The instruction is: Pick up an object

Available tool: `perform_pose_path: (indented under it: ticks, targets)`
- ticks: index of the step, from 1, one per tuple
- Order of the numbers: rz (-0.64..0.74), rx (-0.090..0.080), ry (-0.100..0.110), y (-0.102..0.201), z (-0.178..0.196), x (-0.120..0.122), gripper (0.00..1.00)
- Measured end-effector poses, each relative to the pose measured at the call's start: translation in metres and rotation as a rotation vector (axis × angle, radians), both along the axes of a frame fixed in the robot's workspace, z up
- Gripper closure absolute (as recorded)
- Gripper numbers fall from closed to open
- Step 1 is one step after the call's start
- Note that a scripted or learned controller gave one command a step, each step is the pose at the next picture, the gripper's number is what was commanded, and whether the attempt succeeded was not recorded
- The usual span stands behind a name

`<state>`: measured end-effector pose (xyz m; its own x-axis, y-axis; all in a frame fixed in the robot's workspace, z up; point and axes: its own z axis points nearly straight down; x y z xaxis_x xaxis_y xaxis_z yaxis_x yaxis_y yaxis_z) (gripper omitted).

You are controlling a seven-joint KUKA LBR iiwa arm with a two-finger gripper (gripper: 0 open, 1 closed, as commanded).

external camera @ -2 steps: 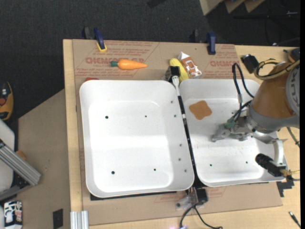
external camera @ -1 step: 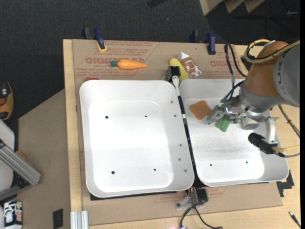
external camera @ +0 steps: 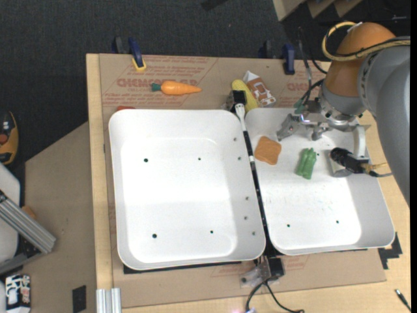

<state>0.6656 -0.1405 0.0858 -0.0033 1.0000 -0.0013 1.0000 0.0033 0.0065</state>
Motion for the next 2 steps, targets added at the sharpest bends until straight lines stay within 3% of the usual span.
perform_pose_path:
  ticks: [1, 2]
  targets:
    - [-0.007, 0.002, 0.012, -0.015, -0.001, -0.076, 0.00]
    - [-0.005, 0.000, 0.005, -0.013, 0.010, -0.073, 1.00]
